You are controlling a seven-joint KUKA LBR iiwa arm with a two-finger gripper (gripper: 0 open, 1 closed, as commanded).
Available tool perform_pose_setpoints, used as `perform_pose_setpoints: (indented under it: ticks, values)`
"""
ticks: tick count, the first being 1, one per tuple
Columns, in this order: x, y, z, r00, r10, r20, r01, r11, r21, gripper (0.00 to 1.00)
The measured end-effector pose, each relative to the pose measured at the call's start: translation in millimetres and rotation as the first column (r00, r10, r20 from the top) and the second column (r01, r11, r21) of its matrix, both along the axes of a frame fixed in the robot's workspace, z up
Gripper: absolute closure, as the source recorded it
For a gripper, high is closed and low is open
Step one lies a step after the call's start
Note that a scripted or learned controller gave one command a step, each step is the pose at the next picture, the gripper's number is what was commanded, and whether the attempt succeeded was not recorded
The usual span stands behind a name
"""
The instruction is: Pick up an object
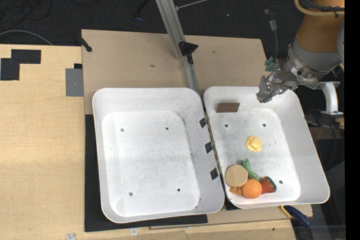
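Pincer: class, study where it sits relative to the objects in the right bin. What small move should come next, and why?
Probably move the pincer from the right bin's far rim inward toward the yellow piece. That piece lies alone, apart from the clustered orange ball and tan disc, so it seems the easiest pick.

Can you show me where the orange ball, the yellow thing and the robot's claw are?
orange ball (252, 189): camera view, middle of its round top.
yellow thing (253, 144): camera view, its centre, in the right bin.
claw (264, 96): camera view, tip of the fingers over the right bin's far edge.
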State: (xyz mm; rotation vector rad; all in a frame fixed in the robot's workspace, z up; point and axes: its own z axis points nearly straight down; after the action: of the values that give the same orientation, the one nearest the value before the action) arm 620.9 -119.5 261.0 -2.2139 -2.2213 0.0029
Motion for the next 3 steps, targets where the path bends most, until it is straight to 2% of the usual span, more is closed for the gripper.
perform_pose_setpoints:
  ticks: [2,3]
  values:
    - [-50.0,114.9,-8.7,1.0,0.001,-0.001,-0.001,1.0,0.0,1.0]
    - [-70.1,158.8,-6.2,1.0,0.001,-0.001,-0.001,1.0,0.0,1.0]
